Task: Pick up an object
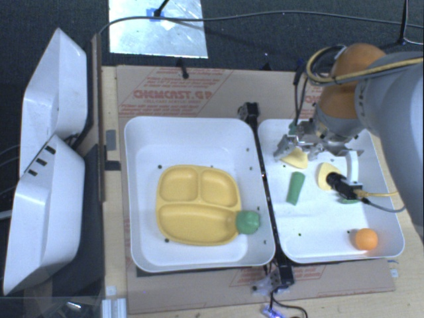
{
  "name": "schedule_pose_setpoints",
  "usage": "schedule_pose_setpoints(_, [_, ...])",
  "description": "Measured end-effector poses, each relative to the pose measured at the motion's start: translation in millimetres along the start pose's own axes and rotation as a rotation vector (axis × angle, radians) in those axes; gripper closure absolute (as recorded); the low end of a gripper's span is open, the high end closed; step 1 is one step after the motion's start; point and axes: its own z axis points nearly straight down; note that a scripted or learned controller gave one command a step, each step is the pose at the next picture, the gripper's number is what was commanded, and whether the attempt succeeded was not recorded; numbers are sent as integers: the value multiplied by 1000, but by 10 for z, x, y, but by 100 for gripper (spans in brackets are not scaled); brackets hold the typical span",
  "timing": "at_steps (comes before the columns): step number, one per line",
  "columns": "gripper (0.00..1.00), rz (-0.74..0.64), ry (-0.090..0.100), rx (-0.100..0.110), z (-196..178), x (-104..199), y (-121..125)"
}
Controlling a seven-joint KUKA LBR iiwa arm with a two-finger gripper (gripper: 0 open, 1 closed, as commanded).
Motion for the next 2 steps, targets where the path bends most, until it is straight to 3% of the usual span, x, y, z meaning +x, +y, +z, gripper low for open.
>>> schedule_pose_setpoints(1, [0,0,0,0,0,0,0])
schedule_pose_setpoints(2, [0,1,0,3,311,-110,-206])
